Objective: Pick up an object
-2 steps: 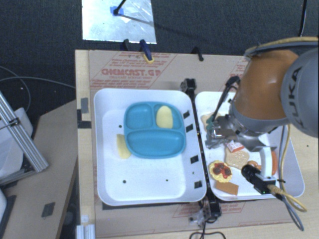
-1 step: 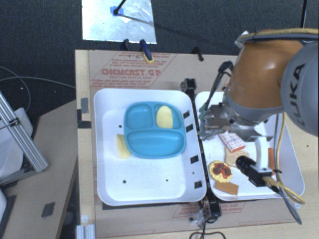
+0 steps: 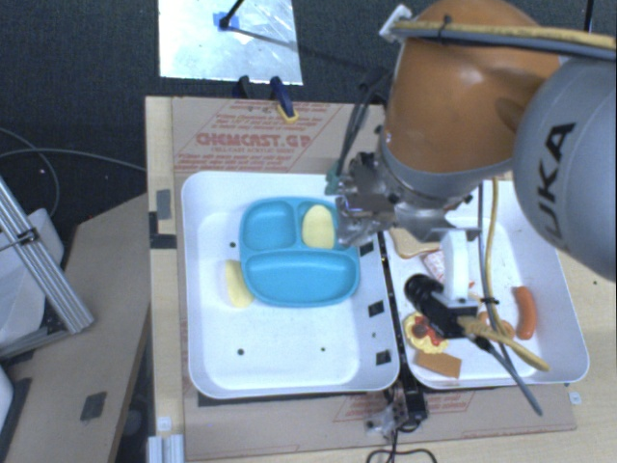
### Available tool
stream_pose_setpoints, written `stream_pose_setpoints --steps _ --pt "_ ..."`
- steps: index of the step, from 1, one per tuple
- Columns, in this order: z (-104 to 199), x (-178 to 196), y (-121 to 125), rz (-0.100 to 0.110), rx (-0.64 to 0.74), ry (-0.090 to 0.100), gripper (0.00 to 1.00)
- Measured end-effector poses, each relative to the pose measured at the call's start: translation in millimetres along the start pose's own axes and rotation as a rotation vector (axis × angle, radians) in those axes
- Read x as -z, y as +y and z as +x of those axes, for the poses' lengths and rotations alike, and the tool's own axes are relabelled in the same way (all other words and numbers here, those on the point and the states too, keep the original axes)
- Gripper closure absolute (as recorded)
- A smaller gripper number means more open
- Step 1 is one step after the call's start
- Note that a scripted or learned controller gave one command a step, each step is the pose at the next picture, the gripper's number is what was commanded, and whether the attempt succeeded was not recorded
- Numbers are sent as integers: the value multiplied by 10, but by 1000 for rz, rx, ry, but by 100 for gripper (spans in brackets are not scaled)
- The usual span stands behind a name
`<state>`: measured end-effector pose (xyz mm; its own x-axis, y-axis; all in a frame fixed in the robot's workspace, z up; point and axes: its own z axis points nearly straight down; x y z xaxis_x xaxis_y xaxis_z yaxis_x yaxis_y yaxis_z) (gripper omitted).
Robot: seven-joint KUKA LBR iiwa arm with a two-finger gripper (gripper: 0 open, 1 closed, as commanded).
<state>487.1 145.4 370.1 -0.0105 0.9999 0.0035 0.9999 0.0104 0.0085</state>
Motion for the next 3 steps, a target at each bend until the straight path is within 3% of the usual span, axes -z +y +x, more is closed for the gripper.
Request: stream_pose_setpoints --steps 1,2,3 --pt "223 -1045 -17 11 -8 -3 100" --pt "145 -1740 626 3 -10 -2 100" --pt "-703 -1060 1012 1 -14 -5 100"
